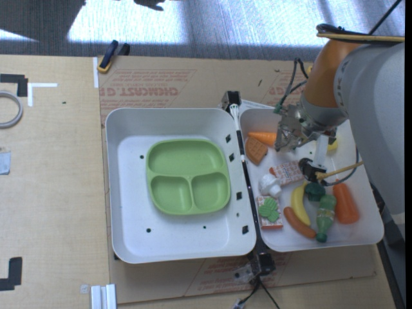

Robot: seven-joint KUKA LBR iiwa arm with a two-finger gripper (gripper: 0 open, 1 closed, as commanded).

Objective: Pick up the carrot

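carrot (262, 137) just left of gripper (288, 140), tip nearly touching | long axis pointing left-right toward gripper | grip state: cannot tell, nothing seen held

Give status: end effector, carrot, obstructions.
End effector low in right bin, beside carrot; grasp unconfirmed. Waffle piece touching carrot. Second orange piece near far wall.

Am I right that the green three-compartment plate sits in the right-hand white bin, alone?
No. The camera view shows the green three-compartment plate alone in the left-hand white bin; the right-hand white bin holds the orange carrot and other toy food.
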